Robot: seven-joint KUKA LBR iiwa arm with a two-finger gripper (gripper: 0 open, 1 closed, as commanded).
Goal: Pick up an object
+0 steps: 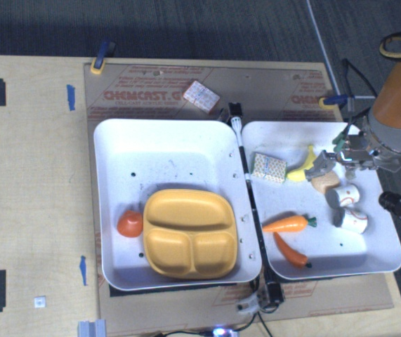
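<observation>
The right bin [386,258] holds several small items. There is an orange carrot [284,224], a red pepper [291,253], a speckled square pad [269,167] and a yellow banana [300,168]. It also holds a tan lump [324,181], a white ball [350,194] and a white cup [357,222]. My gripper [329,159] reaches in from the right, low over the bin's upper part. It sits just right of the banana and just above the tan lump. Whether anything is in its grasp is hidden by the gripper body.
The left bin [116,146] contains a large yellow divided tray [189,234] and a red-orange tomato [130,223]. A small patterned card [201,96] lies on the brown board behind the bins. The grey arm with its orange band [400,97] stands over the bench's right edge.
</observation>
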